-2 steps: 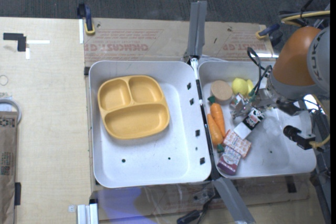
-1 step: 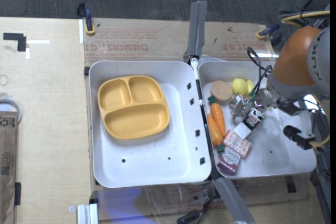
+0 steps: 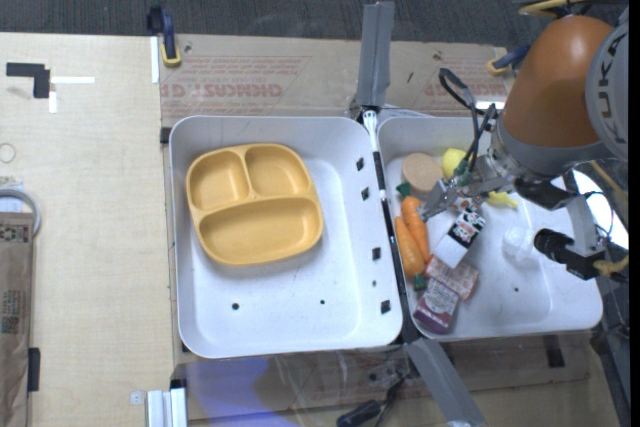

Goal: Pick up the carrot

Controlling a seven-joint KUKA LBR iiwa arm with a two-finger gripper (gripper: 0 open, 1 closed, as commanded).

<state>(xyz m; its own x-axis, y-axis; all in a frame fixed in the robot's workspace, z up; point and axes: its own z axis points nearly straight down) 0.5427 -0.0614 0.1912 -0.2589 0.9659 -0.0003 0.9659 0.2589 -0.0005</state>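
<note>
The worktop [image 3: 80, 215] carries two shallow white bins side by side. The left bin [image 3: 290, 315] holds one yellow divided plate [image 3: 255, 203], set toward its upper left.

The right bin [image 3: 530, 295] holds the task items and the clutter. The arm [image 3: 560, 85] enters from the right side of the view, its orange band above the wrist, and leans over the upper part of this bin. The tool [image 3: 447, 198] sits at the arm's lower-left end, above the bin's upper-left area.

Tool state: two thin metal fingers point down and to the left. They appear set at a narrow spread, and no object is visible between them. This reading is approximate, because the fingers overlap the clutter beneath.

The carrot [image 3: 411, 235] lies in the right bin, against its left wall. Its long axis runs roughly from the top of the view to the bottom, with the green stem end uppermost. The body looks like two orange pieces lying side by side.

Key relation: the carrot lies just to the left of, and slightly below, the fingertips. The fingertips are close to its upper end, beside it and not around it. In judgement, the coming move calls for a short shift left and down, with the fingers closing across the carrot's narrow width.

Smaller items nearby:
- a tan round piece [image 3: 423, 172] above the carrot;
- a yellow item [image 3: 455, 160] beside it;
- a white packet [image 3: 458, 237] just right of the carrot;
- a dark red packet [image 3: 440, 300] below it.

These crowd the carrot's right side and could be caught by the outer finger.
</note>
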